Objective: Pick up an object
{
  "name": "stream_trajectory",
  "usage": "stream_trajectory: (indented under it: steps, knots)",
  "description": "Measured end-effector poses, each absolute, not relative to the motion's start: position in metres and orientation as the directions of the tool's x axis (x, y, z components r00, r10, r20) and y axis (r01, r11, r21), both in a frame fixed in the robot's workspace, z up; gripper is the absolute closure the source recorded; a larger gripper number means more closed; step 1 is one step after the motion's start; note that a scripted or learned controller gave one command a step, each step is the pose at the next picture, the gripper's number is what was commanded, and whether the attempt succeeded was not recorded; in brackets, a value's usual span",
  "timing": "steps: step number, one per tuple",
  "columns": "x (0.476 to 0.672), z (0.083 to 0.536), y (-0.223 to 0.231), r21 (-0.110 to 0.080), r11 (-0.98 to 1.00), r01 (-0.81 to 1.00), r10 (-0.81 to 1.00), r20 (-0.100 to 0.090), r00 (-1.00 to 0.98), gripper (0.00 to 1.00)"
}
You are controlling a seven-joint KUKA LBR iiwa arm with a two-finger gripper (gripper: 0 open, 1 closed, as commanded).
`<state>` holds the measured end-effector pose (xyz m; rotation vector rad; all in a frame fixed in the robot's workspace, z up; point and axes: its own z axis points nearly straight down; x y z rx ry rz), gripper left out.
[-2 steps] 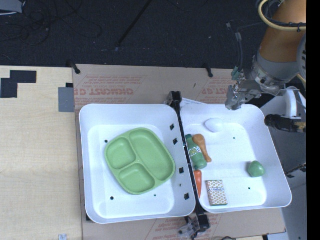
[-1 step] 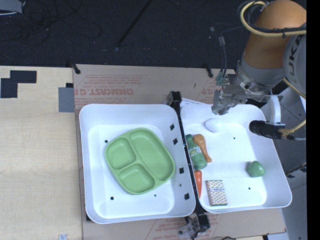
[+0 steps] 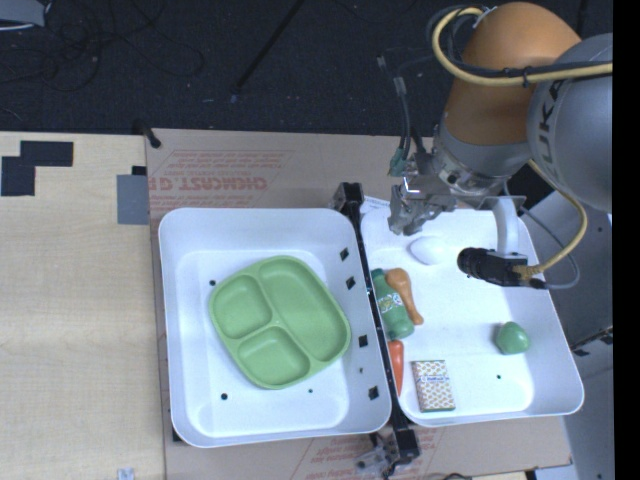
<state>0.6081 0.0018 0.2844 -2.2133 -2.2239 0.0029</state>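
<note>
Pale wooden bench, dark cabled floor beyond.

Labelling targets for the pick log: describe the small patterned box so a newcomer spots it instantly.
Start at the right bin, the one the arm reaches over. Go to its near edge, where the small patterned box lies flat beside the orange carrot. It is the only flat rectangular item there; the green bottle is elongated and the green lump rounded.
</note>
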Motion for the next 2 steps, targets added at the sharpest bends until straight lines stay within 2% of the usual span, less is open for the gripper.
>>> stream_trajectory:
  steps: [1,2]
  knots:
    - [0.595,0.272,0.041,-0.005,0.002,1.000,1.000,0.000,-0.002,1.00]
    - [0.581,0.258,0.099,-0.005,0.004,1.000,1.000,0.001,-0.004,1.00]
